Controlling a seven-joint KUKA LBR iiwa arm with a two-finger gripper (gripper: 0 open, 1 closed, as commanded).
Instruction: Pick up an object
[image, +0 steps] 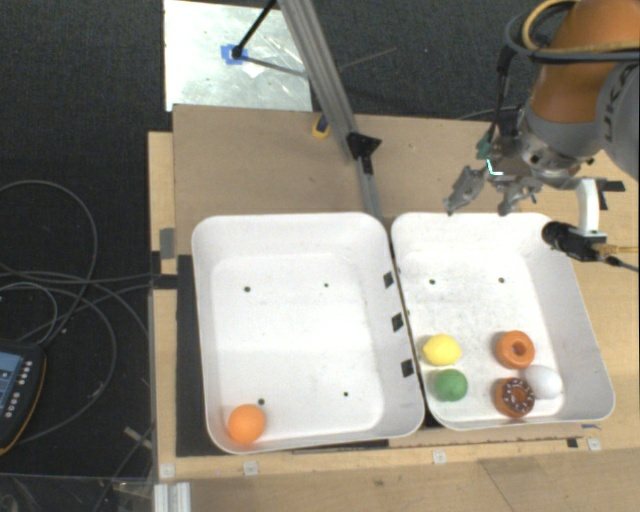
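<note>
The left bin (290, 330) holds an orange ball (246, 423) at its near left corner, the remaining floor bare; the right bin (500, 310) carries a yellow ball (441, 350), green ball (450, 385), orange ring (514, 349), chocolate doughnut (514, 397) and white ball (545, 381), clustered along its near edge; the end effector (485, 200) hangs over that bin's far rim, fingers spread apart, gripping nothing, well apart from the cluster.

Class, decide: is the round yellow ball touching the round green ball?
Apart. The camera view shows a thin strip of white bin floor between the round yellow ball and the round green ball.
</note>
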